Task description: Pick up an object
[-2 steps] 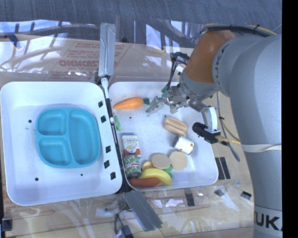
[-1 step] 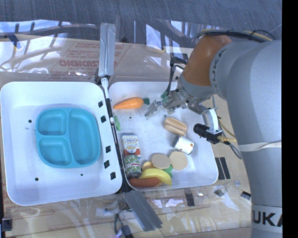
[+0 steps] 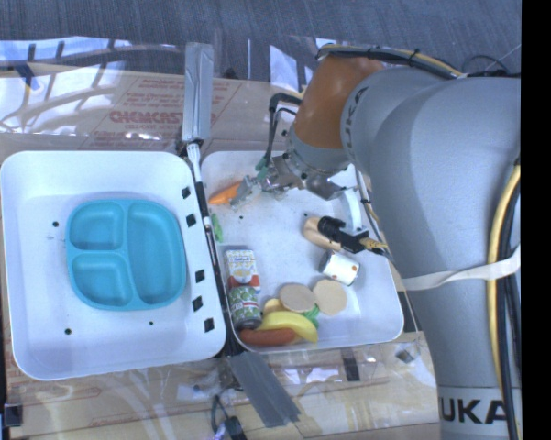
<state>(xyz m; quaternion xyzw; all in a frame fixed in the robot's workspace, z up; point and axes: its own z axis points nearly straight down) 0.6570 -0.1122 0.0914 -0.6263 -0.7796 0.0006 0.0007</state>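
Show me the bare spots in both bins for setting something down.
Left bin: bare floor all around the blue divided plate. Right bin: one bare patch mid-floor, between the gripper, the jar and the white cup. Crowded along its near end: banana, round discs, sausage.

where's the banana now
In the camera view, the banana lies at the right bin's near edge, between a red sausage and two tan discs.

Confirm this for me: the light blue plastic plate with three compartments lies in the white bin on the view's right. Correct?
No. The light blue plastic plate with three compartments lies in the white bin on the view's left, not the white bin on the right, as the camera view shows.
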